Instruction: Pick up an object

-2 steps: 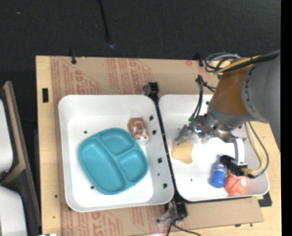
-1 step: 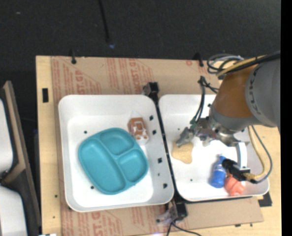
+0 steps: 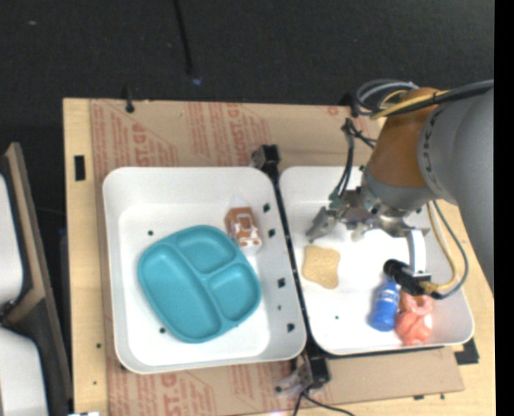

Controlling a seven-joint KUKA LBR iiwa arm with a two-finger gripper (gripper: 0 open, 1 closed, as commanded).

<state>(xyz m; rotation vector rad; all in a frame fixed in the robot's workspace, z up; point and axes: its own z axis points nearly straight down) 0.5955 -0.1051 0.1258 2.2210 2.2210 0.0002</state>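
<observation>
While nothing is being lifted yet, I'm scanning from the divider (image 3: 284, 241): left of it the teal tray (image 3: 199, 282) and small brown toy (image 3: 243, 226) are lying; right, the tan slab (image 3: 322, 266), with the gripper (image 3: 339, 217) hovering just above it; finger state I cannot tell.

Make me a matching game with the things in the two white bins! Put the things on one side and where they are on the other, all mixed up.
Things:
1. teal divided plate
2. tan sponge piece
3. blue bottle
4. small brown and white toy

Places:
A. right bin, beside the pink thing
B. left bin, by the plate's upper right edge
C. left bin, taking up the middle
D. right bin, near the divider, below the gripper

Pairs: 1-C, 2-D, 3-A, 4-B
</observation>
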